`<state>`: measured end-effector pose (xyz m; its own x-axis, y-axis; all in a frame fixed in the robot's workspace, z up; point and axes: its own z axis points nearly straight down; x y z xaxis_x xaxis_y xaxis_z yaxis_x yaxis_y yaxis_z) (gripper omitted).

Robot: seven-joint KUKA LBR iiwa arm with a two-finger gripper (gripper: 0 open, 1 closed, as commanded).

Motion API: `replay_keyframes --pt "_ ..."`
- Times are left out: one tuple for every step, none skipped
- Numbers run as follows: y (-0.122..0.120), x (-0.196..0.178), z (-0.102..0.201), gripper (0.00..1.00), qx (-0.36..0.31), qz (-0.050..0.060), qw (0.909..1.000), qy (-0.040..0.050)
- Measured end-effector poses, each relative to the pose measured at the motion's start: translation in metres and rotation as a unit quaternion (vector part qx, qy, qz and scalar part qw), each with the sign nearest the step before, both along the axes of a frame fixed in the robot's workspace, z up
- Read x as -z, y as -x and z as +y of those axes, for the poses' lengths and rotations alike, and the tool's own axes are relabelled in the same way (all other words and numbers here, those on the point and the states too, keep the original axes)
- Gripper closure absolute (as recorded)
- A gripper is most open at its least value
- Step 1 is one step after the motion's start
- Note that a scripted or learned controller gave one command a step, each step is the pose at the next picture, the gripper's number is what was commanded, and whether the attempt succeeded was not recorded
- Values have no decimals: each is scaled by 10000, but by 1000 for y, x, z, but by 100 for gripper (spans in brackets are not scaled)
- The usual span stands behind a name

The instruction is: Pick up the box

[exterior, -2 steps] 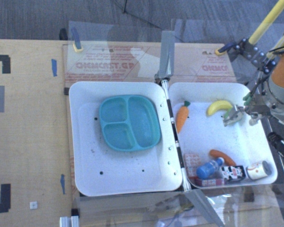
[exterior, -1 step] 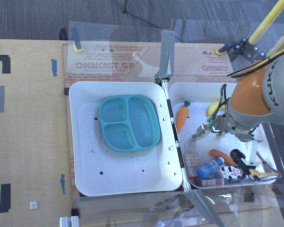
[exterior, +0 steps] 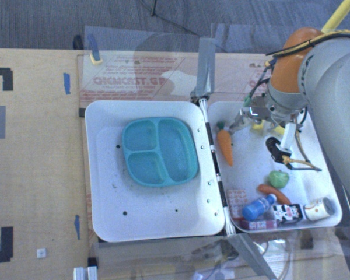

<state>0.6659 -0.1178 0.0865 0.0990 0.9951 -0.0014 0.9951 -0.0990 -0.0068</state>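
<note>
Risk: tool (exterior: 252, 116), fingers' state I cannot tell, hangs upper right, far from box (exterior: 287, 213) wedged beside blue bottle (exterior: 258, 207); crowding could spoil a grasp.

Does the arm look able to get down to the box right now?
Probably yes. The box lies uncovered at the right bin's near edge, though a blue bottle and sausage crowd it.
</note>
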Motion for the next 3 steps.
replay_keyframes --pt "39 -1 -53 0 181 -37 9998 0" --pt "-2 -34 -9 0 -799 -53 9968 2" --pt "71 -2 -15 0 244 -71 9997 1"
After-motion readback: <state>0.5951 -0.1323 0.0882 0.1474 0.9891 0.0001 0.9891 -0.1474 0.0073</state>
